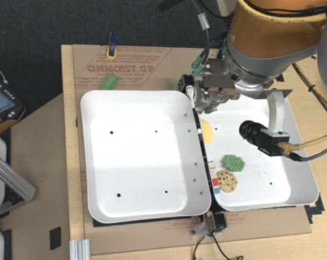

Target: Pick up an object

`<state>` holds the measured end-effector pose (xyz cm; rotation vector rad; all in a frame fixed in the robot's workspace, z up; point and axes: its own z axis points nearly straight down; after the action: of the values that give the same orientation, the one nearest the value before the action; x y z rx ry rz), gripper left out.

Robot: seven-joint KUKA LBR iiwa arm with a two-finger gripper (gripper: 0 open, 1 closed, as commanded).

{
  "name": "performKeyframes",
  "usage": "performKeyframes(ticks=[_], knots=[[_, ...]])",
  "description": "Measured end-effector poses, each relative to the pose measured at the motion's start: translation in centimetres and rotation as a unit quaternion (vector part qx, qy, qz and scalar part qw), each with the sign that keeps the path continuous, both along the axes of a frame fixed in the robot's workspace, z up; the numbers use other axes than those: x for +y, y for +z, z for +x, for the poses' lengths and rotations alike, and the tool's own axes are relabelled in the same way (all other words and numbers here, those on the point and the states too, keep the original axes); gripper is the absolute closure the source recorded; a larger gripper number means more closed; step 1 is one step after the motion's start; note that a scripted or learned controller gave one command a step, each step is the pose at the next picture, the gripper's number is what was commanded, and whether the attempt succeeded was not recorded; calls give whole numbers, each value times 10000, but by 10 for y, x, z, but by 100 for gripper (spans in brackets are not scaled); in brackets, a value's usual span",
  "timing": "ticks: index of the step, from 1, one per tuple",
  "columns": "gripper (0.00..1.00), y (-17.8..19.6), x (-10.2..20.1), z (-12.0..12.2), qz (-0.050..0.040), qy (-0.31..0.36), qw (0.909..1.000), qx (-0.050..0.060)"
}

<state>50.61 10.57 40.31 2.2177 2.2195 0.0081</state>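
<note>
Cookie [226, 181], green piece [233, 162], yellow piece [206, 131] beneath end effector [209, 103]

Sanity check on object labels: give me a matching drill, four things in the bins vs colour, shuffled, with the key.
Things:
1. waffle-textured piece, right bin
2. round cookie with dark spots
3. rounded piece by the divider, below the tool
4. small block at the bin's left wall

Colours:
A. yellow
B. red and blue
C. green
D. tan

Pairs: 1-C, 2-D, 3-A, 4-B
</note>
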Motion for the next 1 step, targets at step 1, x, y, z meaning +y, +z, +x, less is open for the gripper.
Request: performKeyframes(ticks=[1], knots=[[100, -89, -43, -24, -18, -36, 9999, 93]])
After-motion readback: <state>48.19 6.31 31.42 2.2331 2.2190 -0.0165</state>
